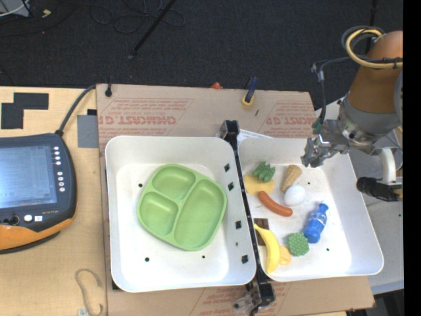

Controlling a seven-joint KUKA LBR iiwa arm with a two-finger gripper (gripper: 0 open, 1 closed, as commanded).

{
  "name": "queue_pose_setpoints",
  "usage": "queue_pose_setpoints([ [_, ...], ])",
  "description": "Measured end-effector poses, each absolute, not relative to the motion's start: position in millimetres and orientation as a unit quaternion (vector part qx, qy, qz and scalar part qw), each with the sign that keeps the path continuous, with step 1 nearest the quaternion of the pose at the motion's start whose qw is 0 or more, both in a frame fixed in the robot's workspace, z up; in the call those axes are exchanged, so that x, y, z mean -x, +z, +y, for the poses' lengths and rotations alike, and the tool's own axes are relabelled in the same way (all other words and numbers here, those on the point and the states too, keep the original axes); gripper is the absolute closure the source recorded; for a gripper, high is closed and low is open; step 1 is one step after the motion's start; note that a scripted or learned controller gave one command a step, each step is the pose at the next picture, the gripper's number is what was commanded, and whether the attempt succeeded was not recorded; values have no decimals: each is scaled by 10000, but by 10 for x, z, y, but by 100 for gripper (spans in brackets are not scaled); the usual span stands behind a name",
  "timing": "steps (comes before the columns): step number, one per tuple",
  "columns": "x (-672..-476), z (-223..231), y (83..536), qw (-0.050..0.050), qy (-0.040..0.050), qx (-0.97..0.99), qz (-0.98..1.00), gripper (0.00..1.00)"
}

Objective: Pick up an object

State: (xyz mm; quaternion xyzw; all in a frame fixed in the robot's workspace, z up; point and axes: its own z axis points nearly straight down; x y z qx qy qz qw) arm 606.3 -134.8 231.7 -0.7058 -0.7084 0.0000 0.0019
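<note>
The right bin (352,242) holds several small toys: a green broccoli piece (264,172), a tan cone (291,176), a white egg (295,195), a red sausage (274,204), a blue bottle (316,222), a yellow banana (270,245) and a second green piece (297,243). My gripper (314,157) hangs over the bin's far right part, above and to the right of the cone. Nothing shows between its fingers.
The left bin (125,176) holds a green divided plate (183,206). A tablet-like controller (33,183) lies on the bench at the left. A black divider (240,203) runs between the bins. Cables lie on the dark floor behind.
</note>
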Motion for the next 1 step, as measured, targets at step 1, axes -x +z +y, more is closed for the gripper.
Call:
queue_pose_setpoints([
  [1,-5978,-810,2188,29,8,7057,-7085,100],
])
